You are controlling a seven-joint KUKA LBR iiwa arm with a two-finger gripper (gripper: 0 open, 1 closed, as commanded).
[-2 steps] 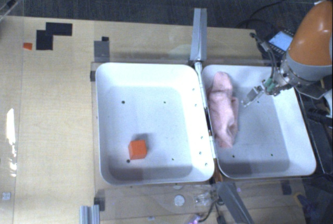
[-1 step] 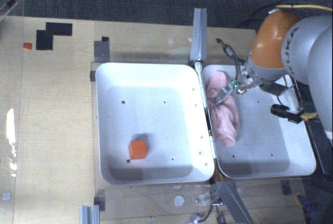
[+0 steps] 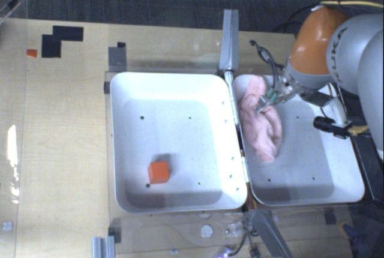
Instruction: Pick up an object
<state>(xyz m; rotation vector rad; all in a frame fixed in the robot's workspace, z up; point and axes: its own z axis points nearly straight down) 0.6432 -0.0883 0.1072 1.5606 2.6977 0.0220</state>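
A crumpled pink cloth (image 3: 259, 119) lies along the left side of the right bin (image 3: 312, 179), close to the divider. My gripper (image 3: 269, 99) comes in from the right and sits low over the cloth's upper right edge, touching or nearly touching it. The cloth rests on the bin floor. A small orange block (image 3: 159, 172) lies in the left bin (image 3: 168, 101), near its front left part, far from the gripper.
A grey metal post (image 3: 229, 41) stands behind the gap between the two bins. The arm's orange band (image 3: 315, 41) and a black cable (image 3: 333, 126) hang over the right bin's back right. Black markers (image 3: 60, 39) lie on the bench at far left.
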